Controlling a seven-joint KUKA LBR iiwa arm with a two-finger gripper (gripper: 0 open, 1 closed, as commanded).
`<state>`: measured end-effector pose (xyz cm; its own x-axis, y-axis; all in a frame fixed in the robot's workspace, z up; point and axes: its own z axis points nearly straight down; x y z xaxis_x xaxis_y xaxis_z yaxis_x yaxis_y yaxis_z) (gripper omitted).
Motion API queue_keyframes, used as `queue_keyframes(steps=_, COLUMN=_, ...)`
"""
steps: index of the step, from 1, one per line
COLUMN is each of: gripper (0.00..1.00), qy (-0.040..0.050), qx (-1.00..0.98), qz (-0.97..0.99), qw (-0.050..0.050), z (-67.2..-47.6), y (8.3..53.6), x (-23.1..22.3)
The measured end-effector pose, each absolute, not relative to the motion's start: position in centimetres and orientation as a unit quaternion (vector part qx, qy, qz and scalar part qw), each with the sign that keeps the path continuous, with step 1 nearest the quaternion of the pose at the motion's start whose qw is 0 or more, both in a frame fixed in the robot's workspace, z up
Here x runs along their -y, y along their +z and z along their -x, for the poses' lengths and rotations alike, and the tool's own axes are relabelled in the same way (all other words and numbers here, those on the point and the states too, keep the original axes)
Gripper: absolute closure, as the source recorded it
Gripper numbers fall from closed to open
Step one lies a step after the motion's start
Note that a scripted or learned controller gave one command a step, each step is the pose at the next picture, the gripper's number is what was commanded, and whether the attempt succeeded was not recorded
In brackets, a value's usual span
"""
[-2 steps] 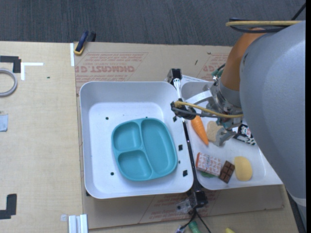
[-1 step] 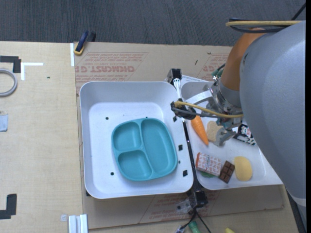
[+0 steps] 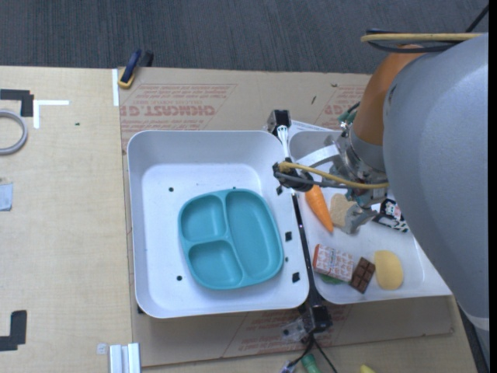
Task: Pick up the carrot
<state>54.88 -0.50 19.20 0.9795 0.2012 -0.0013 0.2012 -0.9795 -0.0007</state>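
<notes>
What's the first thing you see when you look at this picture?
The huge grey robot arm with its orange band fills the right side, leaning over the right bin. Next comes the bright teal divided plate in the left bin. Then the orange carrot lying in the right bin near the yellow lemon.

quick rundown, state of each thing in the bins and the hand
carrot: lying flat in the right bin, near its left wall, not lifted
hand: low over the right bin, just right of the carrot
teal plate: flat in the left bin, nothing on it
yellow lemon-like piece: resting in the right bin
</notes>
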Motion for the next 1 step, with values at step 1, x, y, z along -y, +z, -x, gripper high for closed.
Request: queue_keyframes(steps=1, gripper=0.0, qy=0.0007, qx=0.101, qz=0.995, qw=0.0, z=-54.88, y=19.2, x=0.5)
